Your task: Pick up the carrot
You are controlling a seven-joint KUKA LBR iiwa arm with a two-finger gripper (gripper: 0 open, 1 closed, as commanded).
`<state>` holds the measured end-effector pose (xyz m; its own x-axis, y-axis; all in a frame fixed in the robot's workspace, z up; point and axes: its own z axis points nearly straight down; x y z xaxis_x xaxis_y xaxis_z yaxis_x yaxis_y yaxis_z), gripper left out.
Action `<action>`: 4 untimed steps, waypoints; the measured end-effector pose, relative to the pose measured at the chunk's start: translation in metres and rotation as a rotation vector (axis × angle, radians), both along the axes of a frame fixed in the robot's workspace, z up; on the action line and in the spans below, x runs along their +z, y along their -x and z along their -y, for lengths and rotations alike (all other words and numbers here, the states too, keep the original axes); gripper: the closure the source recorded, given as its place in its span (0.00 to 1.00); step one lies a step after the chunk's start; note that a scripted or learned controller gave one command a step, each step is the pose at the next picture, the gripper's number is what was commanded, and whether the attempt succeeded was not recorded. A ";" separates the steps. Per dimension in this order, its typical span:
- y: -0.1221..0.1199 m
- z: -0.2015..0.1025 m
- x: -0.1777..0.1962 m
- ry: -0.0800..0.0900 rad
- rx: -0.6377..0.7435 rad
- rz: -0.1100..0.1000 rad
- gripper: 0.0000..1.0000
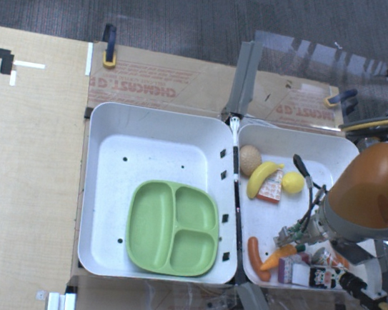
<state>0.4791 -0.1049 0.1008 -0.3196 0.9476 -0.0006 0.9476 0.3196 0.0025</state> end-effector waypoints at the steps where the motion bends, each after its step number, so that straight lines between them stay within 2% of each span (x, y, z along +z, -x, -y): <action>1: 0.000 0.000 0.000 0.000 0.001 0.000 0.00; 2: 0.002 0.007 -0.009 -0.001 0.252 -0.004 0.00; 3: 0.001 0.008 0.000 0.000 0.247 -0.002 1.00; 4: 0.001 -0.077 0.090 0.001 -0.158 -0.004 1.00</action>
